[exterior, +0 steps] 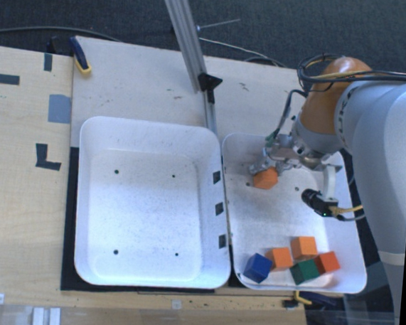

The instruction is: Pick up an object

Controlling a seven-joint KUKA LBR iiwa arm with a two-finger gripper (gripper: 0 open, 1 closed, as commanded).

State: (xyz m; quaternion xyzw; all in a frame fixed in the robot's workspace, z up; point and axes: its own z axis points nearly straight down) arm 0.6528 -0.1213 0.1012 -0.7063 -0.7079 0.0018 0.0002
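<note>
Grasping appears to be the step in hand: the gripper point(268, 166) is lowered into the upper part of the right bin point(353, 233), directly over an orange object point(265, 178) that lies on the bin floor near the bin's left wall. The orange object is seen just below the fingertips, touching or nearly touching them, but whether it sits between the jaws cannot be told from this slanted view, and how far the jaws are spread cannot be told either; no hold can be claimed. Judged from this, a closing of the jaws on the object and a straight lift would be called for next, with the grip checked once the object clears the floor. A cluster of blocks is gathered at the bin's lower edge, well apart from the gripper: a blue block point(257, 267), two further orange blocks point(279, 258) point(303, 245), a green block point(305, 270) and a red-orange block point(328, 262). The left bin point(87, 183) lies beside it on the tabletop point(16, 176).
</note>
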